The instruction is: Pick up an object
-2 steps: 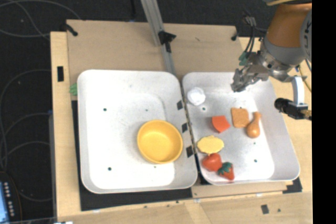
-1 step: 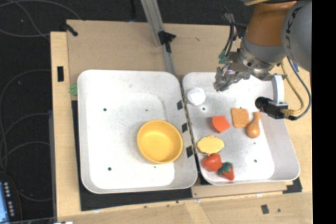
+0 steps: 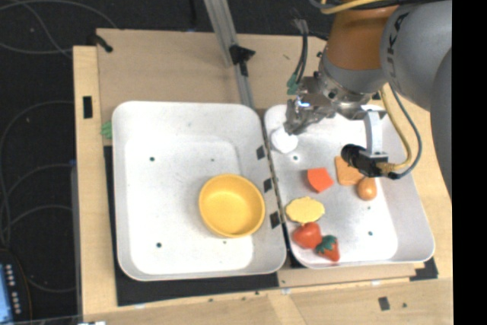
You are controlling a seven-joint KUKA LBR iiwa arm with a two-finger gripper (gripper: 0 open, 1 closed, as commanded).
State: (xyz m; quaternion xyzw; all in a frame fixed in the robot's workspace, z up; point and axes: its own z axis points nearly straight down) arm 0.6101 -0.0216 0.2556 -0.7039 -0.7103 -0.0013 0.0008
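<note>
My gripper (image 3: 297, 122) hangs over the far left corner of the right bin (image 3: 399, 234), under the orange wrist. A small white object (image 3: 283, 141) lies right at its tip, by the bin's left wall; whether it is gripped I cannot tell. Further along the right bin lie an orange block (image 3: 320, 179), a tan-orange piece (image 3: 348, 174), a small orange ball (image 3: 367, 189), a flat yellow piece (image 3: 304, 209), a red tomato (image 3: 307, 234) and a strawberry (image 3: 328, 247). A yellow bowl (image 3: 230, 205) sits in the left bin (image 3: 152, 135).
A slanted metal pole (image 3: 221, 11) stands behind the bins, its foot near the gap between them. Cables and a black clamp (image 3: 364, 158) hang from the arm over the right bin's middle. The bench edge runs close along the bins' near sides.
</note>
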